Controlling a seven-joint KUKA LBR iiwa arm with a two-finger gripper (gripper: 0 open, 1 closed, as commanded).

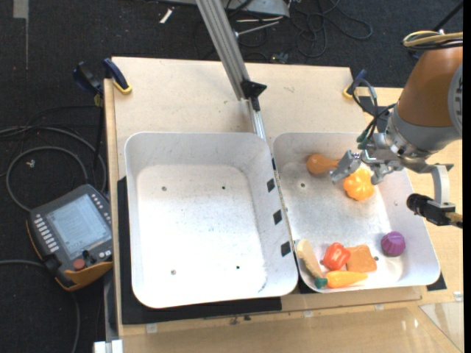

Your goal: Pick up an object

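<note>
Reaching in from the right, the grey arm with its orange band (436, 79) hangs over the right-hand shallow white bin (412, 219), with the tool (360, 169) low at the bin's upper middle. Its metal fingers (344, 168) sit right over a yellow pepper-shaped toy (358, 185), touching or just above its top; whether they are apart or closed on it I cannot tell from this slant. Just beside the tool, to its left, lies an orange-brown rounded toy (320, 164). Near the bin's front edge sit a red pepper toy (335, 256), an orange block (361, 259), a carrot-like orange piece (344, 278) and a pale stick-shaped piece (309, 256), close together. A purple round toy (393, 243) rests apart near the right wall. Both bins stand on the pale wooden table (191, 94).
</note>
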